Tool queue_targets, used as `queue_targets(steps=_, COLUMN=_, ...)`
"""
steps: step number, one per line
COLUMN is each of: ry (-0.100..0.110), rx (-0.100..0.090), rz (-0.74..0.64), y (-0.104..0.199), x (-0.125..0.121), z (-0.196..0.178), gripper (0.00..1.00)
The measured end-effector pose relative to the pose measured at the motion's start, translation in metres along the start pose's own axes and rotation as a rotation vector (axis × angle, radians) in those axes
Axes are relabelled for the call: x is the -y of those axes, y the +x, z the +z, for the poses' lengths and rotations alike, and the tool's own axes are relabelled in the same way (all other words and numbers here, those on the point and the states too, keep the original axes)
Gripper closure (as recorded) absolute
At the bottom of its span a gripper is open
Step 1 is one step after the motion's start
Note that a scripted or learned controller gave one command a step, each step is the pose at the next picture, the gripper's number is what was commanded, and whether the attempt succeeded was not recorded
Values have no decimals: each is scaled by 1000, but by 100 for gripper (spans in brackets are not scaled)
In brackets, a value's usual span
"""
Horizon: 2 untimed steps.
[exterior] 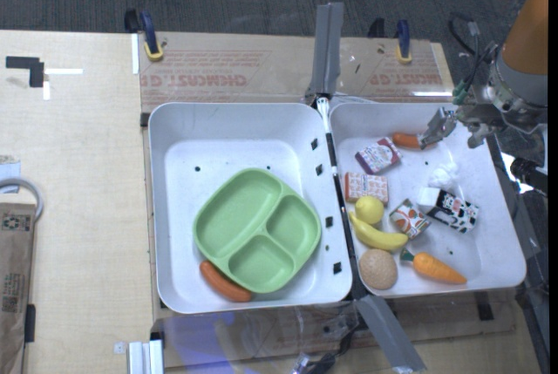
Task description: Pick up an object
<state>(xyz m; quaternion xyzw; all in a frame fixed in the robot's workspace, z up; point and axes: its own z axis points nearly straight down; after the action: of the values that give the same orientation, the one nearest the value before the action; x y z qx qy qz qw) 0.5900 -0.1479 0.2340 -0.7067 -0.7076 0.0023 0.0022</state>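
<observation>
The wooden bench (70, 154) bears two shallow white bins side by side. The left bin (174, 146) holds a green three-compartment plate (256, 229) lying toward its near side, with an orange sausage-like toy (225, 282) tucked against the plate's near-left edge; the far half of this bin's floor is bare and gives open room. The right bin (497, 276) is crowded along its left and near sides, while its far-right corner and right wall have more bare floor.

The grey arm (523, 58) with its orange band reaches in from the right, and the gripper (438, 127) hangs over the far part of the right bin, just beside a small orange carrot-like piece (404, 139). Whether its fingers are wide or narrow, I cannot tell.

In the right bin lie a yellow banana (377, 233), a lemon (370, 208) touching it, a tan egg-shaped toy (378, 268), a larger carrot (438, 269), a black-and-white carton (455, 211), and small printed packets (377, 155) near the divider.
</observation>
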Motion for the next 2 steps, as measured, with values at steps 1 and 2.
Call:
queue_targets(steps=1, ry=-3, rx=0, rz=-229, y=34, x=43, z=116, gripper=0)
queue_targets(steps=2, ry=-1, rx=-1, rz=-292, y=14, x=77, z=146, gripper=0)
